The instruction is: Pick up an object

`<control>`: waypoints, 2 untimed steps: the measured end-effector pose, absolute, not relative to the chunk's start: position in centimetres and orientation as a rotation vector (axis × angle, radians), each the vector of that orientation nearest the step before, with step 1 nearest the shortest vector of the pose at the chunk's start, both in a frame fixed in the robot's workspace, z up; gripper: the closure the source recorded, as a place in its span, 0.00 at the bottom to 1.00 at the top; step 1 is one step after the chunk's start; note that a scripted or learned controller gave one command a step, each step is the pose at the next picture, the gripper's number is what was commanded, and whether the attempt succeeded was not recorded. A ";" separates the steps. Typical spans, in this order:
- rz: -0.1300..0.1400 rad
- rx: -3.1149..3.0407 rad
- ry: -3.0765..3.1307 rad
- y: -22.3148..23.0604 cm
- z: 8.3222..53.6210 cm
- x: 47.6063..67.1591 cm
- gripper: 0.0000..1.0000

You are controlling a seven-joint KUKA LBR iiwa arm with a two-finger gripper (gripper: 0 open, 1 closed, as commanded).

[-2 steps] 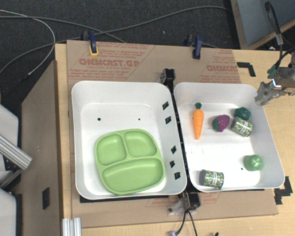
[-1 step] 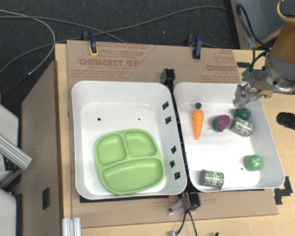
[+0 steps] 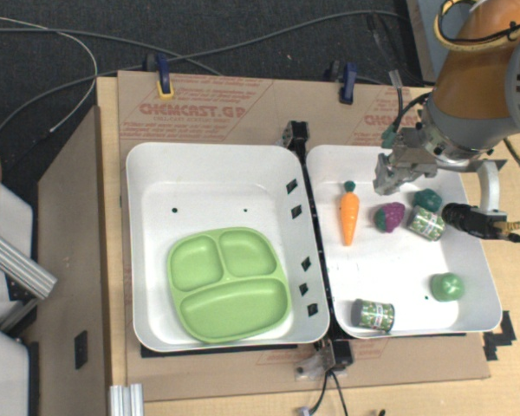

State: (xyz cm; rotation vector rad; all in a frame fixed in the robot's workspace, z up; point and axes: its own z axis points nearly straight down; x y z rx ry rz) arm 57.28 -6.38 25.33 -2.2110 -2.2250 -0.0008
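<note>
The gripper [image 3: 397, 173] is positioned low over the right bin [image 3: 477, 319], just above a purple object [image 3: 388, 217]; nothing is seen held, and its opening cannot be judged. A carrot [image 3: 349, 218] is lying just left of the purple object.

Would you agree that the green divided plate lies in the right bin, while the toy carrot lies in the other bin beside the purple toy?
Not quite: the camera view shows the green divided plate in the left bin, not the right one. The toy carrot does lie in the other bin, beside the purple toy.
</note>
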 end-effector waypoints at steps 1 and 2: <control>0.000 -2.212 -2.225 -2.0 25.1 57.5 1.00; -0.004 -2.212 -2.229 3.6 25.6 57.6 1.00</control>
